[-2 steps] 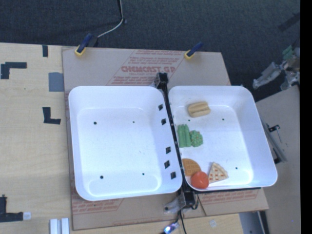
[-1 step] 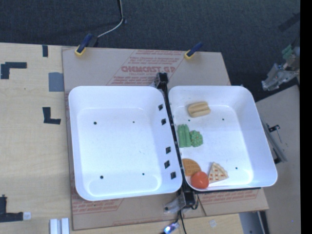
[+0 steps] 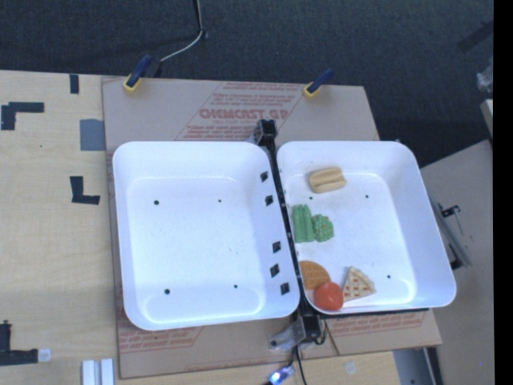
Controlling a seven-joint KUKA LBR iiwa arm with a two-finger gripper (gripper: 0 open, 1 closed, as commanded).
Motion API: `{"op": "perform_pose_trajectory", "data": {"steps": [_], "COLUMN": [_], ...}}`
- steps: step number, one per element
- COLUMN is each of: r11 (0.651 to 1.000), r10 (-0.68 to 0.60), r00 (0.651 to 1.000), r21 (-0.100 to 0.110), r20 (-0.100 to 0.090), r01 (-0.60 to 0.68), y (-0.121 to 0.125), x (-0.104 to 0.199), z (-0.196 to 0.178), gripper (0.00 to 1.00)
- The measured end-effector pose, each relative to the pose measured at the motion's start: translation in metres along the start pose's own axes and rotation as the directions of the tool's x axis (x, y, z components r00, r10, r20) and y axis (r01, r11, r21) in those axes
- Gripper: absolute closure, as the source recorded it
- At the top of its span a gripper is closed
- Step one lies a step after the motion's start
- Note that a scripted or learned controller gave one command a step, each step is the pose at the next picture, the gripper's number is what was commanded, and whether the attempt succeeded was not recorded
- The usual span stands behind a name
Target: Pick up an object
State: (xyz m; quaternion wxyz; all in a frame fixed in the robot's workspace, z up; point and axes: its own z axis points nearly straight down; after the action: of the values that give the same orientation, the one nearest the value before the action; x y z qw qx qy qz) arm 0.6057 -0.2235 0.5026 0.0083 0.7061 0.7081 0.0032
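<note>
Two shallow white plastic bins, the left bin (image 3: 192,239) and the right bin (image 3: 393,215), show small black dots on their floors. In the right bin lie a tan bread-roll toy (image 3: 326,180), a green leafy toy vegetable (image 3: 311,225), an orange round toy (image 3: 313,273), a red tomato toy (image 3: 328,297) and a yellow waffle-patterned wedge (image 3: 358,283). The brown cardboard sheet (image 3: 232,111) bears red lettering; the pale wooden tabletop (image 3: 48,239) bears black marks.

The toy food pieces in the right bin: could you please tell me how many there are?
5: bread roll at the back, green vegetable by the divider, orange round piece, red tomato and waffle wedge at the front.
</note>
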Motion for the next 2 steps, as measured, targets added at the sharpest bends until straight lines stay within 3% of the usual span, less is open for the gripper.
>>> {"op": "perform_pose_trajectory", "data": {"steps": [1,2], "r11": [1.0,1.0], "r10": [0.0,0.0], "r00": [1.0,1.0], "r21": [0.014,0.013], "r20": [-0.005,-0.004], "r01": [0.0,0.0], "y": [0.03,0.065], "x": [0.0,0.0], "z": [-0.007,-0.032], "gripper": [1.0,1.0]}}
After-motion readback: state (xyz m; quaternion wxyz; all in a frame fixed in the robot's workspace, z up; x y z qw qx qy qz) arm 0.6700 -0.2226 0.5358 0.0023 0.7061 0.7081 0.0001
